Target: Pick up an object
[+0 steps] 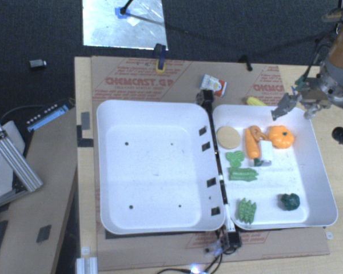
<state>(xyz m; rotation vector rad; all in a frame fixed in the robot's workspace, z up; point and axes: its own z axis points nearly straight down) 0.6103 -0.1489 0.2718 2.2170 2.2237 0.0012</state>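
Closest to you, at the bottom of the frame, the right bin (323,207) has a bumpy green pod thing (246,210) near its lower left corner and a dark green lump (289,201) off to the lower right, well apart from each other. Go up a bit and you get a green bean-looking piece (242,174) lying flat, with a leafy green bit (235,158) just above it, the two about touching. Next up is the cluster in the upper half of that bin: a tan round disc (228,137), an orange carrot-shaped piece (252,142) right beside it, a small white block (266,151) against the carrot, and an orange pumpkin-ish thing (280,136) on the right.

The left bin (154,164) sits right alongside on the worktop (131,76).

Your claw (295,106) hangs at the upper right of the frame, over the top edge of the right bin. Its two fingers look spread apart, with nothing between them. The pumpkin-ish thing is the nearest object, just below and slightly left of the claw, not touching it.

Farther back there's a yellow piece (255,101) outside the bin rim, left of the claw, and a small white packet (213,84) on the cardboard.
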